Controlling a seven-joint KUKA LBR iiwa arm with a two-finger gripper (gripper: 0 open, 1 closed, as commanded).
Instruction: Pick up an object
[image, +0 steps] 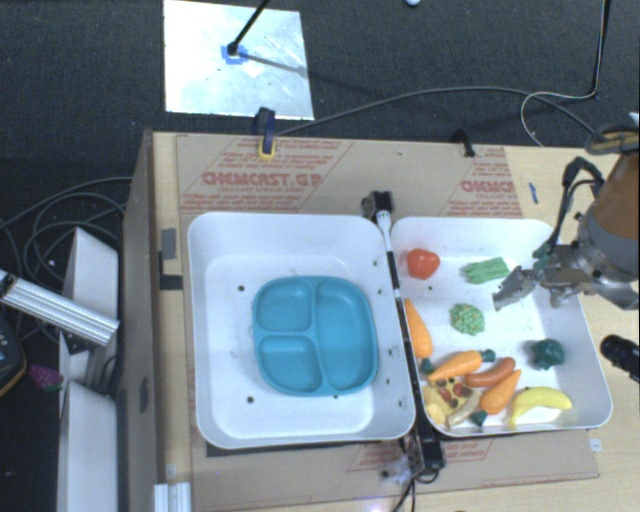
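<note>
Broccoli (466, 319) is sitting mid-bin in the right bin (598, 385), just left of and below the gripper (512, 289).
Gripper fingers are spreading open on nothing, hovering between the bumpy green floret and a flat, ridged green leaf piece (485, 270) near the bin's far edge. A glossy red tomato (422, 263) is lying toward the far-left corner; a smooth blue sectioned plate (313, 334) is filling the left bin (225, 262).

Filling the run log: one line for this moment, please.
gripper over right bin, holding nothing | nearest: green leafy piece, broccoli | blue plate in left bin
</note>
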